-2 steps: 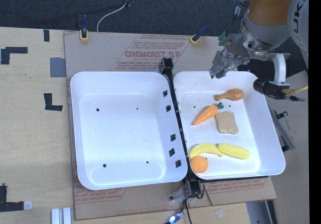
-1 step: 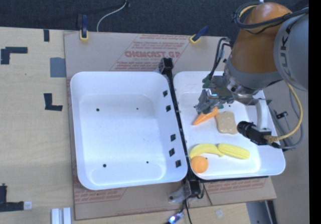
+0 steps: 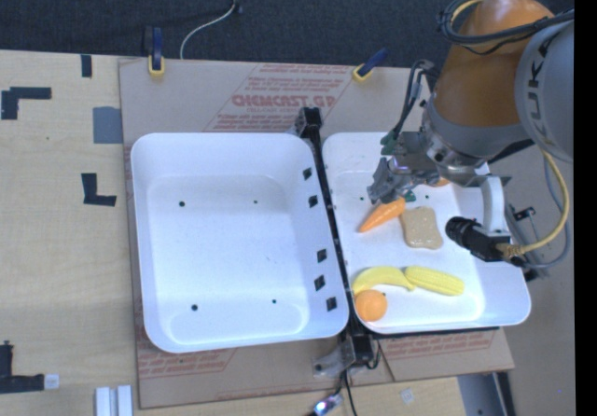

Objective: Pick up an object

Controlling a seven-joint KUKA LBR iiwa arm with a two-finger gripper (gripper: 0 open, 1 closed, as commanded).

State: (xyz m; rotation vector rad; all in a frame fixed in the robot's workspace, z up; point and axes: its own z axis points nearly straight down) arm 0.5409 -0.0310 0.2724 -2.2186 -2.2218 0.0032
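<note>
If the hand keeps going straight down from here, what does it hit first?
Most likely the carrot: the hand sits right over its thick end in the right bin. Height above it is unclear from this view.

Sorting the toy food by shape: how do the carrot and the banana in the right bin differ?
The carrot is orange and tapers to a point; the banana is yellow and curved. The carrot lies slantwise beside the tool; the banana lies nearer the front, touching an orange ball. Both lie flat in the right bin.
</note>
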